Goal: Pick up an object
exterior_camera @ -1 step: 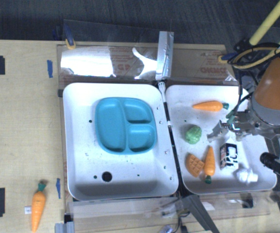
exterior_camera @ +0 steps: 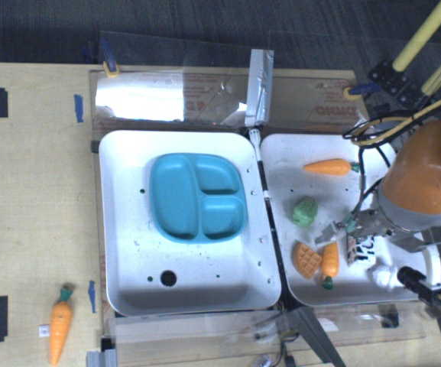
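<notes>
While the grey arm point(exterior_camera: 423, 182) is reaching in from the right, the wooden surface point(exterior_camera: 29, 228) is carrying two white bins side by side. The left bin point(exterior_camera: 128, 205) is holding a blue divided plate point(exterior_camera: 199, 197) and a small dark disc point(exterior_camera: 167, 278) near its front edge. The right bin point(exterior_camera: 285, 167) is holding the likely targets: a carrot point(exterior_camera: 329, 167) lying near the back, a green lump point(exterior_camera: 305, 211) in the middle, and a waffle-like orange piece point(exterior_camera: 306, 261) touching a second, shorter carrot point(exterior_camera: 330, 260) towards the front. Another carrot point(exterior_camera: 59, 323) is lying out on the surface, well apart from both bins.

The claw point(exterior_camera: 351, 239) is hovering low in the right bin, just beside the short carrot, and nothing is showing between its tips; whether it is set wide or narrow I cannot tell, since cables and metal parts are cluttering it.

For a clean pick, I judge the short carrot the nearest choice. Because it is touching the waffle piece, the claw should be straddling the carrot across its narrow width, coming straight down so that one tip is not landing on its neighbour.
</notes>
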You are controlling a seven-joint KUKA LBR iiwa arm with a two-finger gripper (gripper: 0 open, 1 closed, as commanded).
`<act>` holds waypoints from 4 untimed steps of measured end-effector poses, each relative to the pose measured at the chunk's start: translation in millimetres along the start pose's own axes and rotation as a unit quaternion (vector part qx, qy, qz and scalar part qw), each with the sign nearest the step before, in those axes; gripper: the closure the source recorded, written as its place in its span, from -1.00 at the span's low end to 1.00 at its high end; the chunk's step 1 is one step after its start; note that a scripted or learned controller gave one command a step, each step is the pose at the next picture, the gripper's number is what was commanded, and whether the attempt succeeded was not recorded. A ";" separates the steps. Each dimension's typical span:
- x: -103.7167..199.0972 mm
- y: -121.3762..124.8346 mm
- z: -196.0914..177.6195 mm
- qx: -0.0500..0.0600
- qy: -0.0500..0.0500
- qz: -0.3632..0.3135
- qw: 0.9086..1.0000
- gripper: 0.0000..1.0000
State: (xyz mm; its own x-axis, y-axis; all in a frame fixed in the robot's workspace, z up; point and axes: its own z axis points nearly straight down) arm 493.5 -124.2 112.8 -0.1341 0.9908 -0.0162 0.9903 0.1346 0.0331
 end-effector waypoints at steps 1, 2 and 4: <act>-40.9 -2.1 7.0 -0.010 0.000 0.121 0.993 -1.00; 25.8 -4.5 14.7 0.007 0.006 0.097 0.995 -1.00; 38.1 28.5 -73.8 0.014 0.006 0.104 0.994 1.00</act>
